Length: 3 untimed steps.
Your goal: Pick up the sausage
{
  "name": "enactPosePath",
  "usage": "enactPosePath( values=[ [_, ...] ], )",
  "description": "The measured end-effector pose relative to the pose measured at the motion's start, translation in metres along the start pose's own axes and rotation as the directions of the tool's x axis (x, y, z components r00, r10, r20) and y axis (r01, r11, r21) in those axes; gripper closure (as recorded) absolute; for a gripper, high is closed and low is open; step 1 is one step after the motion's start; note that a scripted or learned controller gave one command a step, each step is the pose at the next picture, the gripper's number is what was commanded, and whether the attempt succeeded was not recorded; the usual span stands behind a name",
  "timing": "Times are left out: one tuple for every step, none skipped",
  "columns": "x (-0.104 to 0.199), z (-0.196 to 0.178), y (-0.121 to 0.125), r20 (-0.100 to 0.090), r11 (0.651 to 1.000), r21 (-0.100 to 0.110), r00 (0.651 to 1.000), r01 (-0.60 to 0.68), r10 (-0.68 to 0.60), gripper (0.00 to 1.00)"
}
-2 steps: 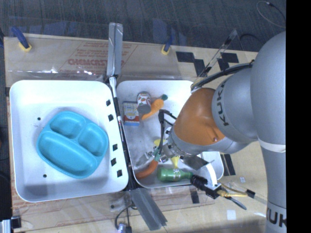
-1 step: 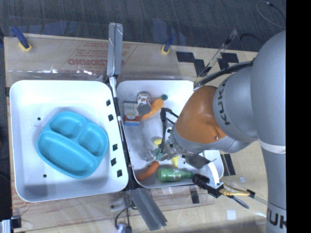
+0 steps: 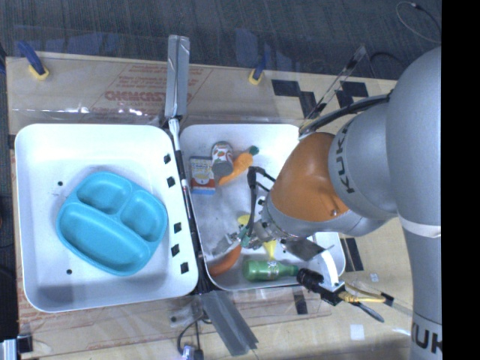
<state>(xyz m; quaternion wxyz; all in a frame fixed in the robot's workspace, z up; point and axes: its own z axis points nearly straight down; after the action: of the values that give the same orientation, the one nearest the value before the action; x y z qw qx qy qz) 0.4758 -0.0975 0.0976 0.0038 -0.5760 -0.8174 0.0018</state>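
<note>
Your gripper (image 3: 246,238) is down in the right bin (image 3: 196,223), low over its near-left part, just above the sausage (image 3: 227,259). Its metal tips sit against the sausage's upper right end, but the wrist covers most of the fingers, so you cannot tell how far apart they stand or whether anything is pinched between them.

The arm (image 3: 352,178), grey with its orange band, comes in from the right and covers the right half of that bin. The left bin (image 3: 30,201) lies beside it, the two touching along a middle wall, and it carries a blue divided plate (image 3: 112,220) with three compartments, set a little left of its centre.

In the right bin, the sausage is a reddish-brown curved piece lying at the near-left corner, close to the wall. A green bottle (image 3: 268,270) lies on its side just right of the sausage, along the near wall. A carrot (image 3: 238,163) rests at the far side, next to a small carton (image 3: 202,176) and a small tin (image 3: 221,153). A bit of yellow (image 3: 244,220) peeks out beside the wrist.
</note>
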Motion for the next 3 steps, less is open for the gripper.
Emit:
enactPosePath(
  values=[
    [0.0,-0.008,0.001,0.0,1.0,0.002,1.0,0.006,-0.006,1.0],
    [0.0,-0.008,0.001,0.0,1.0,0.002,1.0,0.006,-0.006,0.0],
    [-0.029,-0.008,0.078,0.003,1.0,-0.005,1.0,0.024,-0.024,0.0]
  ],
)
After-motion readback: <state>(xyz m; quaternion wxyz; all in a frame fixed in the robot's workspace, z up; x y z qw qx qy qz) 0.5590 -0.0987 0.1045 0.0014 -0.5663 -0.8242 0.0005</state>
